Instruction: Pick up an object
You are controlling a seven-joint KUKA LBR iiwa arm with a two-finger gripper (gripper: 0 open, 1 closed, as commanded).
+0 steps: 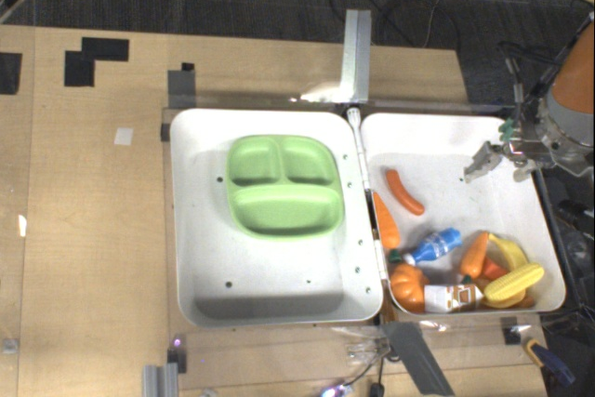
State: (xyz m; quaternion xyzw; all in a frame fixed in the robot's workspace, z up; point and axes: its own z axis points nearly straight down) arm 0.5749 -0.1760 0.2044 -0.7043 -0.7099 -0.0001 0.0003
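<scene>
Grey gripper [497, 153] is hung above the right bin's [437, 133] bare far end, poised for descent; its open-or-closed state cannot be told.

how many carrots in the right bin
2 show: one carrot along the bin's left wall, another tilted in the pile near the front. More may hide under the pile.

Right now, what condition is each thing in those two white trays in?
Green plate: flat in the left tray, nothing on it.
Sausage: lying alone, apart from the pile.
Blue bottle: on its side.
Brown bottle: on its side.
Banana: lying in the right tray's corner pile.
</scene>
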